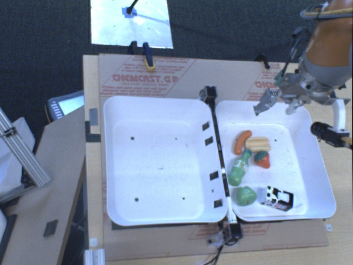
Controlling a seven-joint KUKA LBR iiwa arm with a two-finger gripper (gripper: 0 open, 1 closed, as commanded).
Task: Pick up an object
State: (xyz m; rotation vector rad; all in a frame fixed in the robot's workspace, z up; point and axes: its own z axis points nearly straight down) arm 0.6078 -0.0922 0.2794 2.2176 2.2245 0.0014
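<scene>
Bench surface: brown board (182,73) printed with red lettering, laid on a pale wooden bench (63,148); dark carpet-like floor beyond at 12 o'clock. A shiny square metal sheet (131,14) lies on that floor at 11 o'clock, with a thin dark rod ending on a small blue patch. A yellow-tipped clamp (149,58) grips the board's far edge.

Left bin (113,115): shallow, white, a few small dark specks on its floor.

Right bin (314,164): shallow, white, joined to the left bin along a black strip with clips. Contents, clustered around the centre and toward 6 o'clock:
- orange sausage-shaped toy (242,141), tilted, just beside a tan bread-like block (258,144);
- red strawberry-like toy (262,159) with green top, just below the block;
- green bottle-shaped toy (239,169), at 7 o'clock from the sausage;
- green rounded lump (246,195), near the front wall;
- black-and-white item (277,199), at 3 o'clock from the lump.

Arm: grey with orange band, entering at 2 o'clock. Gripper (279,104) hangs above the right bin's far edge, fingers (263,102) spread wide apart, nothing between them, well apart from the toys.

Left margin: aluminium rail (22,150) and a grey device (66,105) at 9 o'clock.
</scene>
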